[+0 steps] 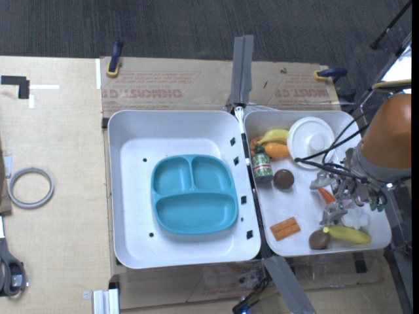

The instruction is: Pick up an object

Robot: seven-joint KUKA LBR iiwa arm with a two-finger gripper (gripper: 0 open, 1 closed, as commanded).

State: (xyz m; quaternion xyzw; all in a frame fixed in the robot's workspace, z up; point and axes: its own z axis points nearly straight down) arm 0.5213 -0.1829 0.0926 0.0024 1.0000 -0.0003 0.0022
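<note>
My gripper [335, 208] hangs low over the right side of the right bin [298, 247], below the arm's orange band [391, 133]. It is just above a yellow banana [349, 234] and a brown round piece [319, 239] at the bin's front. An orange carrot-like piece [325, 193] lies right beside the gripper, partly hidden by it. Further left sit a brown ball [283, 178], a small green-labelled bottle [262, 164] and a tan cracker [285, 228]. At the back lie a second banana [273, 136], an orange piece [276, 150] and a white bowl [311, 136].
The left bin [124, 175] holds a blue divided plate [194, 193]. Cables trail from the wrist across the right bin's right side. A roll of tape [29, 186] and scissors [12, 273] lie on the bench at the left.
</note>
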